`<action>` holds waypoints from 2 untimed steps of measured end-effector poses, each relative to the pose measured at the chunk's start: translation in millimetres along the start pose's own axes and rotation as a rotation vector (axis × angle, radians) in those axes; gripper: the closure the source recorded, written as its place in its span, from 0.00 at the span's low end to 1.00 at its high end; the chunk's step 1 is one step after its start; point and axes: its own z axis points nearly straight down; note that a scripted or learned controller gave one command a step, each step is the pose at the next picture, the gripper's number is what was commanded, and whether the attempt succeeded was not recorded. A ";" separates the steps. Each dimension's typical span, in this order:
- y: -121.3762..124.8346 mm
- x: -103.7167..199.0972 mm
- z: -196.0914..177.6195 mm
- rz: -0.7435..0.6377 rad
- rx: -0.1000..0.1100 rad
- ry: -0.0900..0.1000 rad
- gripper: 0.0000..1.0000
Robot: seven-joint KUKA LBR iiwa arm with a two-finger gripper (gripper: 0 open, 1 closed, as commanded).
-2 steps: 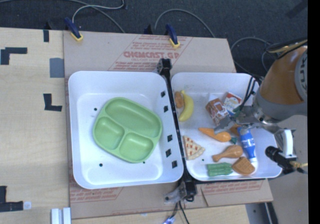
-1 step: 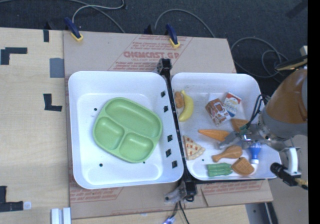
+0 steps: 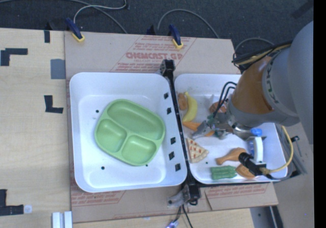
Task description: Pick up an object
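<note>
The right bin (image 3: 204,80) holds toy food. A yellow banana (image 3: 190,108) lies near its left wall, with an orange piece (image 3: 189,125) just below it. A pizza slice (image 3: 196,150) lies further toward the front, a brown drumstick (image 3: 231,156) is to its right, and a green pickle (image 3: 223,173) rests by the front wall. My gripper (image 3: 206,128) reaches in from the right and hangs low over the middle of this bin, its tip right beside the orange piece. The wrist hides whatever lies beneath it. I see nothing clearly held.
The left bin (image 3: 81,99) carries a green divided plate (image 3: 130,131). A black divider (image 3: 175,115) runs between the bins. Another small orange item (image 3: 247,172) lies at the right bin's front right. Cables and blue clamps (image 3: 75,30) sit behind the bins.
</note>
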 end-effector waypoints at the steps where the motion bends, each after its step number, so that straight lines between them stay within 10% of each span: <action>1: 68.5 -17.2 -27.2 0.003 0.008 -0.001 0.00; 2: 35.8 1.4 0.7 0.003 0.004 -0.003 0.00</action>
